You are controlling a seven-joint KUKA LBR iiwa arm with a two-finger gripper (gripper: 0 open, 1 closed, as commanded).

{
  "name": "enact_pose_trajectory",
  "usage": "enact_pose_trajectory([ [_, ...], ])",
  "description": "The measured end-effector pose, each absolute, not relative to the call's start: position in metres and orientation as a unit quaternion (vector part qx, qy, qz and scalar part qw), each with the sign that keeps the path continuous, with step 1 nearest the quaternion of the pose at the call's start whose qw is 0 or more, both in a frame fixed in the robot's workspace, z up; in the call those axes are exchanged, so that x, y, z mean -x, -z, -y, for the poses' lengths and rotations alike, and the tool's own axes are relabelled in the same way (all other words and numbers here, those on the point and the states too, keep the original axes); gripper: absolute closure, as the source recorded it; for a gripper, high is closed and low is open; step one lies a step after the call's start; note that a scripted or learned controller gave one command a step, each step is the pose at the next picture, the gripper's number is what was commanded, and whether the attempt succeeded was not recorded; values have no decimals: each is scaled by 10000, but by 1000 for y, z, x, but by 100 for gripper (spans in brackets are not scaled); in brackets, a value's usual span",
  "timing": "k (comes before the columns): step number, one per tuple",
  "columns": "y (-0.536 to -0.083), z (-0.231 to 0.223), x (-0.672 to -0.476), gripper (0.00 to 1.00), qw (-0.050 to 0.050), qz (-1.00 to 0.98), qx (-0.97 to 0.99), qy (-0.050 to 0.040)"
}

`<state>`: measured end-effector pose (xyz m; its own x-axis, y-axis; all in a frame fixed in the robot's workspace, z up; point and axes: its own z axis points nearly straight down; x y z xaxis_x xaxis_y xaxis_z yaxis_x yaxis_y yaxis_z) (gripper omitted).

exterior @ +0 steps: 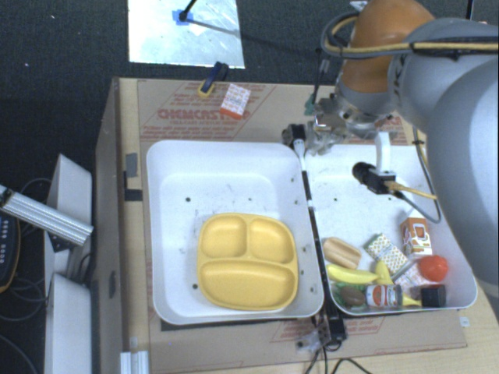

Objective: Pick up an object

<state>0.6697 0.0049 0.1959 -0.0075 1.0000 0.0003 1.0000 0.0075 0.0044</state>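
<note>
Two white bins sit side by side on the bench. In the left bin (175,178) lies a yellow divided plate (248,261), set toward the near right corner, with the rest of the floor bare. The right bin (343,197) has its contents heaped along the near edge: a hot-dog bun (341,251), a banana (352,274) just in front of it, a small bottle with a red label (380,295) lying on its side, a checkered packet (385,248), a little orange-and-white carton (415,237), a red tomato-like ball (433,268) and a dark cap-shaped piece (433,295).

The grey arm with its orange band (382,33) reaches in from the right, and the gripper (316,140) hangs over the far end of the wall that divides the bins. Whether it is spread or pressed together I cannot tell from here; nothing shows pinched in it. A black fitting (372,177) with a yellow cable sits just beside it over the right bin. The heap of objects lies well apart from the gripper, at the opposite end of the right bin.
</note>
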Motion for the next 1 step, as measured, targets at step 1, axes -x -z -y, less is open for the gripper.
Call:
enact_pose_trajectory([
  [1, -184, -16, -669, 100, 6, -7087, -7055, -6],
])
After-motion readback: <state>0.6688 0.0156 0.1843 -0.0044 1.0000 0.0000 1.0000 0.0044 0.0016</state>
